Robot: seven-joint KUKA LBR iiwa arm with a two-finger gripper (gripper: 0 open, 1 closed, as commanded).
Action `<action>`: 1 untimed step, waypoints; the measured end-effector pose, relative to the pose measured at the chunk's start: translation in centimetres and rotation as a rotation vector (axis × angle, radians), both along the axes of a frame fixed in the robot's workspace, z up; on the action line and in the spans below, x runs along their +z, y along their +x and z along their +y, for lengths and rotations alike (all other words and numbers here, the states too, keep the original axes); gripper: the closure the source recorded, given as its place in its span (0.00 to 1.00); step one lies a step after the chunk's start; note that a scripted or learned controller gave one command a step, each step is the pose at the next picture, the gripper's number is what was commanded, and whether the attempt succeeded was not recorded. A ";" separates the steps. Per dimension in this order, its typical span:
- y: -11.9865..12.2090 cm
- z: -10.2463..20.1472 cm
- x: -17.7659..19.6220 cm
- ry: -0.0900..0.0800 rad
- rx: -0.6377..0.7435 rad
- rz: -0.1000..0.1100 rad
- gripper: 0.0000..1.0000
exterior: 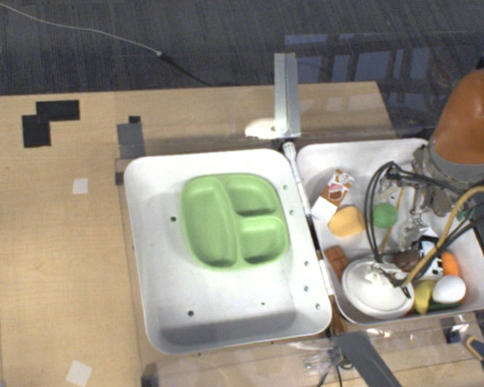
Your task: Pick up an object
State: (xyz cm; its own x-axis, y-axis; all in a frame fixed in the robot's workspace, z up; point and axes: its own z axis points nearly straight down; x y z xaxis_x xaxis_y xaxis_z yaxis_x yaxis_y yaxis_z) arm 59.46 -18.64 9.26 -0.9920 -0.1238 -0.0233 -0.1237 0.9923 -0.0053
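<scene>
White plastic formed both bins: the left bin (pixel 165 323) carried a green divided tray (pixel 232 219), and the right bin (pixel 320 160) held the loose clutter from which I had to lift one object. The arm (pixel 474 123), with its orange band, reached in from the right and stood over the right bin. The gripper (pixel 416 235) hung low among its cables, above the middle of that bin; I could not tell from this view whether it was apart or together, and I saw nothing gripped in it.

Candidates lay close together. A yellow-orange block (pixel 345 221) sat just beside a small green piece (pixel 384 215), with a red-and-white carton (pixel 337 186) nearer the far wall. A white bowl (pixel 375 288) occupied the near side, beside a white egg-shaped object (pixel 448 289), a yellow-green fruit shape (pixel 423 297) and an orange carrot shape (pixel 450 264).

I judged all of them light, rigid toys. The egg looked smooth and likely to slip from a pinch; the bowl offered only a thin rim. The yellow-orange block seemed the safest hold, taken across its flatter sides.
</scene>
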 end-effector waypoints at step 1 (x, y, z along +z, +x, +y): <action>2.1 5.1 -0.2 -0.003 0.204 0.005 0.00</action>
State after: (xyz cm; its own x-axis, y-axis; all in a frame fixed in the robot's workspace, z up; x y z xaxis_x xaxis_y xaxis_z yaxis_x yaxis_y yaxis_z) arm 61.53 -13.58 9.05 -0.9466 -0.3220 -0.0175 -0.3220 0.9467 -0.0073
